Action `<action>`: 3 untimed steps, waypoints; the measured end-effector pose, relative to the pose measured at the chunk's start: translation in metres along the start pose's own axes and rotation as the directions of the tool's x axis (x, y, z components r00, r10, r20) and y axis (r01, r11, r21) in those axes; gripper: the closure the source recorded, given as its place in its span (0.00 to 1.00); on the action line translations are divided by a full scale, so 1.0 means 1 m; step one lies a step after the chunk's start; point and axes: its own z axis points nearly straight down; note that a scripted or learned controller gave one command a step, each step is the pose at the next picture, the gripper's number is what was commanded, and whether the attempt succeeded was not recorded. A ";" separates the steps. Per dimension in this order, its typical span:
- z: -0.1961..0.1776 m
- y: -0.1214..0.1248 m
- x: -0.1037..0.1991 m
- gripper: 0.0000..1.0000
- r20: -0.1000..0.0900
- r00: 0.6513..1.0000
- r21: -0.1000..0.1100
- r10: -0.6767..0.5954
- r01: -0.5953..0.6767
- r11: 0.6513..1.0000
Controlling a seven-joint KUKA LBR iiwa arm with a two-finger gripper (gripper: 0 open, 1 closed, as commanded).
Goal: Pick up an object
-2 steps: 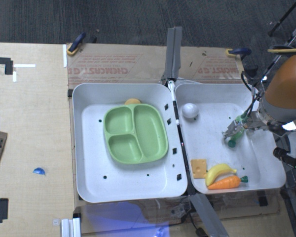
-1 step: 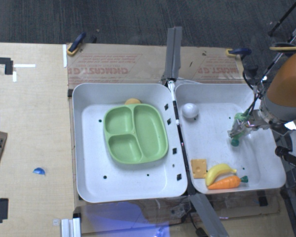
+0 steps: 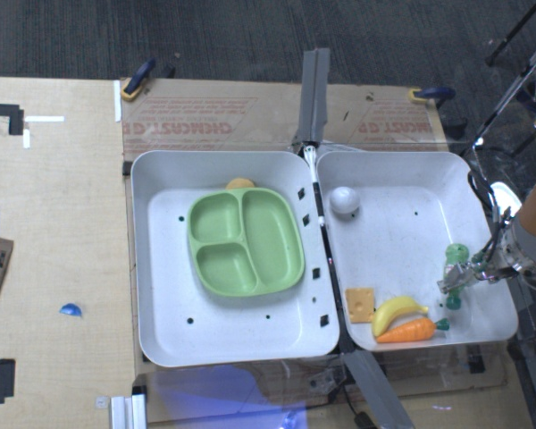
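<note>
Two bins: left bin (image 3: 161, 320) holds green tray (image 3: 247, 240); end effector (image 3: 453, 280) state unclear, perhaps gripping.

— How many bins (image 3: 161, 266) were on the bench?
— Two white ones, side by side.
— And in the left one?
— One green divided plate (image 3: 247, 240), with three compartments.
— In the right bin (image 3: 402, 204)?
— One white ball (image 3: 344, 201), one cracker (image 3: 360, 305), one banana (image 3: 398, 311), one carrot (image 3: 407, 331).
— Grippers?
— One (image 3: 453, 280).
</note>
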 end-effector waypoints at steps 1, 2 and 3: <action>-0.082 0.012 0.063 1.00 0.001 0.997 0.000 0.072 -0.072 0.997; 0.021 0.022 0.050 1.00 -0.001 0.999 0.001 -0.039 0.039 0.999; -0.087 0.135 0.076 1.00 0.002 1.000 0.000 0.008 -0.008 1.000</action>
